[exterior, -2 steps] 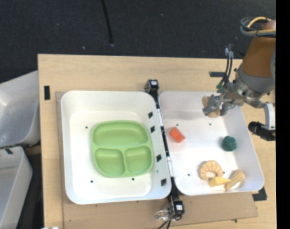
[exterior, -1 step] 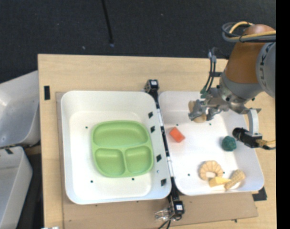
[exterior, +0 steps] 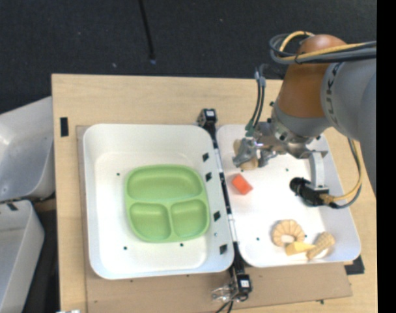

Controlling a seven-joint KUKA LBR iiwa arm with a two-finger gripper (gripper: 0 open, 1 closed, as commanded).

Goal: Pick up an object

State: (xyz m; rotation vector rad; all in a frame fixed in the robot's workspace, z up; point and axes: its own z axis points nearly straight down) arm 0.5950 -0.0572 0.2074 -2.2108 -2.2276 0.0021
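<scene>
1. Worktop (exterior: 68,96): flat, pale wood-coloured board, rectangular, carrying two bins side by side.
2. Left bin (exterior: 100,149): shallow, white, smooth plastic with rounded corners. It holds one item, entry 5.
3. Right bin (exterior: 263,204): same make and shape, touching the left bin along a row of black clips. It holds entries 7 to 10.
4. Arm (exterior: 315,90): grey casing with a glossy orange band, reaching over the right bin's far end.
5. Divided plate (exterior: 165,201): matte light green with rounded corners, one long compartment and two smaller ones. It lies flat in the middle of the left bin.
6. Pincer (exterior: 249,154): grey metal, low over the right bin's far left corner. Whether it is open or closed cannot be told.
7. Pastry-shaped toy (exterior: 288,231): tan, ridged and curled, in the right bin's near part.
8. Corn-like piece (exterior: 322,243): pale yellow and bumpy, near the bin's near right corner.
9. Orange block (exterior: 241,185): small and angular, lying on the bin floor just beside the pincer, apart from it.
10. Yellow wedge (exterior: 299,247): smooth, lying between the pastry and the corn.
</scene>
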